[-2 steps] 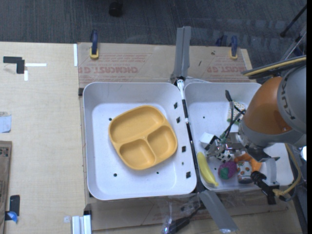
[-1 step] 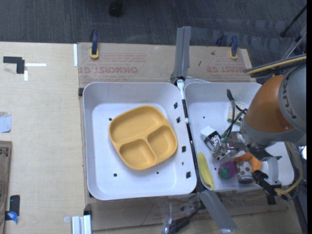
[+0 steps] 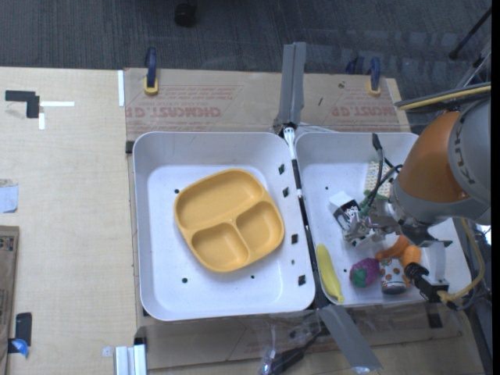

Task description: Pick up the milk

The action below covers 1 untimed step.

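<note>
In the right bin (image 3: 312, 178), a small white carton-like item (image 3: 393, 276) stands near the front right corner; it looks like the milk, though it is small and partly hidden by the arm. My gripper (image 3: 356, 231) hangs low over the middle of this bin, to the left of and slightly behind that carton, and apart from it. The grey arm with its orange band (image 3: 434, 162) reaches in from the right and covers the bin's right side.
A yellow banana (image 3: 329, 273) lies along the right bin's front left wall. A purple and green toy (image 3: 363, 273) sits beside the carton, with an orange item (image 3: 394, 250) just behind it. The left bin (image 3: 156, 209) holds a yellow divided plate (image 3: 228, 219).
</note>
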{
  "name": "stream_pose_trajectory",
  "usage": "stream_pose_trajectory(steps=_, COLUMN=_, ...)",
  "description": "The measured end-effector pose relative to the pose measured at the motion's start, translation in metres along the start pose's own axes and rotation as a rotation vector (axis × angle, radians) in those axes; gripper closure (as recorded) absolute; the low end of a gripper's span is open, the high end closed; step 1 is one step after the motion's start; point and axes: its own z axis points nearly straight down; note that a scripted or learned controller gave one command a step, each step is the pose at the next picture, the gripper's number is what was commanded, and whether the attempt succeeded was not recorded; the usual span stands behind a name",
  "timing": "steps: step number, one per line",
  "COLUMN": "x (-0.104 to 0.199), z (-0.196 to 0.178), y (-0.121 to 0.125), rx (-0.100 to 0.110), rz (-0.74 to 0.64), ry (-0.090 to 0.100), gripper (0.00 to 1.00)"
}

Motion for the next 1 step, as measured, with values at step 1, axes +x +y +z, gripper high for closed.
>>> stream_pose_trajectory(steps=1, x=0.0704, z=-0.0959, y=0.0414, rx=0.007, rz=0.050, ry=-0.005, gripper=1.00)
